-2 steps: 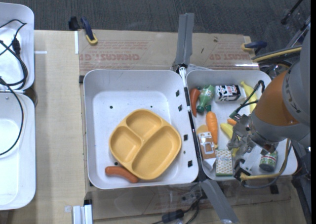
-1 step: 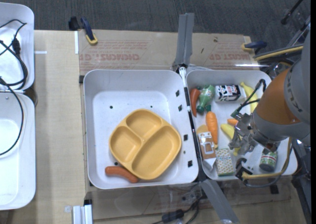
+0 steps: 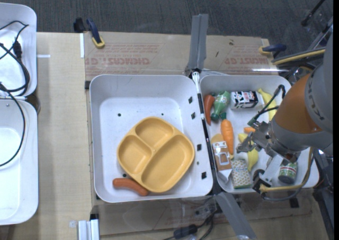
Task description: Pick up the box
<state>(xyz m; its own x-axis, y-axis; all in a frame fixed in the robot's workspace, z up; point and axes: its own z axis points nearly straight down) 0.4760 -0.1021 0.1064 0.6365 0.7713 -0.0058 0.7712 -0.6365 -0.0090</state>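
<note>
The box, a small tan carton with a brown panel, lies flat near the left wall of the right bin, just below the carrot and just above a pale speckled packet. There is also a black-and-white milk carton at the top of the bin, so "box" could mean either; I take the tan one, since it sits closest to me. My end effector hangs low over the middle of this bin, just right of the tan box, with yellow banana-like pieces crowded under it. I cannot tell whether it is spread or pressed together, since my wrist and the clutter hide it, and nothing shows as gripped.

I reach in from the right, so my arm covers the bin's right half, where a small labelled can shows beneath it. The box lying flat, hemmed by carrot, packet and wall, leaves little room to come down beside it; I judge the pick not yet made. A green vegetable lies farther up. The left bin holds a yellow divided plate and a sausage, well apart from my work.
</note>
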